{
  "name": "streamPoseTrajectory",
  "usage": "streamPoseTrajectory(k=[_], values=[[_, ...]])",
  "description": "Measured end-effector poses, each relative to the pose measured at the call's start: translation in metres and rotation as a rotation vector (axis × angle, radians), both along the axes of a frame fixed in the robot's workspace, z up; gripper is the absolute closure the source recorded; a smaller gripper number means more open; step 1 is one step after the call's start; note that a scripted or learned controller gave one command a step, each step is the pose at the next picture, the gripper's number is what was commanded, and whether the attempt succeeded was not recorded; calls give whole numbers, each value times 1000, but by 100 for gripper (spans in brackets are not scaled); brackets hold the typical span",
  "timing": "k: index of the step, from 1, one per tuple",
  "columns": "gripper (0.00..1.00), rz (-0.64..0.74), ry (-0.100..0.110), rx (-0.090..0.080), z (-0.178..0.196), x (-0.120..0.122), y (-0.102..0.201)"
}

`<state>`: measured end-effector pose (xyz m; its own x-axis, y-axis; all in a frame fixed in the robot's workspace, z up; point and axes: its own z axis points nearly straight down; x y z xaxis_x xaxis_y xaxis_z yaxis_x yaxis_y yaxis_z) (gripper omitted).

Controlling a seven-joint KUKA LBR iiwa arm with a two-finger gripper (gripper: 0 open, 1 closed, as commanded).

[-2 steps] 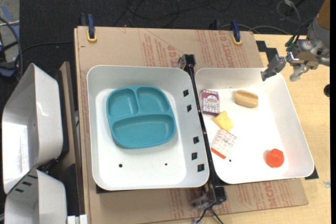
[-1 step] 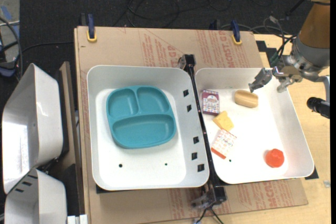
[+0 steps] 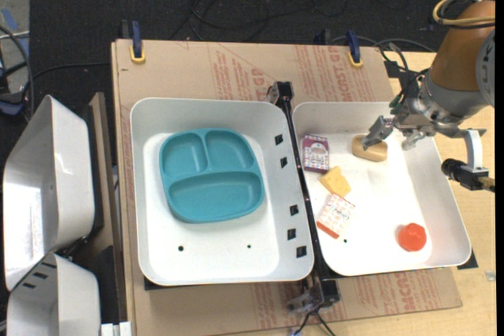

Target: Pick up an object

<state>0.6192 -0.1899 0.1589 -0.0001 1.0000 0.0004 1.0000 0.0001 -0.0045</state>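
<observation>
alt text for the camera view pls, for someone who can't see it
A grey and orange robot arm reaches in from the right, its gripper over a tan object in the right white bin, which also holds a small purple box, a yellow block, a red-and-white packet and a red ball. The left bin holds a teal divided plate.

Cardboard-topped bench [image 3: 236,63] bears two white bins [image 3: 150,169] side by side.

The scene is evenly and brightly lit from above; the white bins [image 3: 150,169] are slightly overexposed, shadows stay soft.
</observation>
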Motion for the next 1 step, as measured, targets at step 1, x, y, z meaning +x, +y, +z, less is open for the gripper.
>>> streamPoseTrajectory(k=[1], values=[[0,0,-2,-1,-45,1,-5]])
